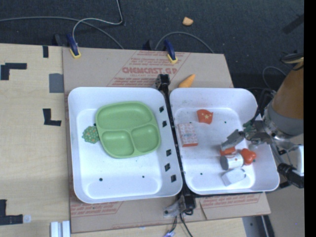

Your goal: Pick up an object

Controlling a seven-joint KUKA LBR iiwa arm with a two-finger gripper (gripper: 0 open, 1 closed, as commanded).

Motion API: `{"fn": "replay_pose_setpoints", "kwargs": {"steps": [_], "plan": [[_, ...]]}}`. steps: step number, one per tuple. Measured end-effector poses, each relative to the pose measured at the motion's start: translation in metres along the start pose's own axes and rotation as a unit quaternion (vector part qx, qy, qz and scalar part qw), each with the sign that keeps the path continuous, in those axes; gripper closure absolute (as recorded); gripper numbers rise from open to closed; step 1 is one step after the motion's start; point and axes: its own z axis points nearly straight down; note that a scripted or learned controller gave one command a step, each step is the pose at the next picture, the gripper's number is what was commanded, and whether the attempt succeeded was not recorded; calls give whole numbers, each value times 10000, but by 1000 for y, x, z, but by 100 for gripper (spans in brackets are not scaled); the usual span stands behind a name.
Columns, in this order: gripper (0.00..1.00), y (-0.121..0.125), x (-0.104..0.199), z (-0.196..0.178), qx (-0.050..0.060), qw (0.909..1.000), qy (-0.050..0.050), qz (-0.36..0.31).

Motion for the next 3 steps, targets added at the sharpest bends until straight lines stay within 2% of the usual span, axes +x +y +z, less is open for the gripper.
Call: {"fn": "replay_pose_setpoints", "kwargs": {"steps": [1,2,3], "plan": [[0,27,-24,125,-38,10000,-7,-8],[100,27,-25,115,-42,10000,-19,-1],[100,59,22,124,-43,10000,-14,-3]]}}
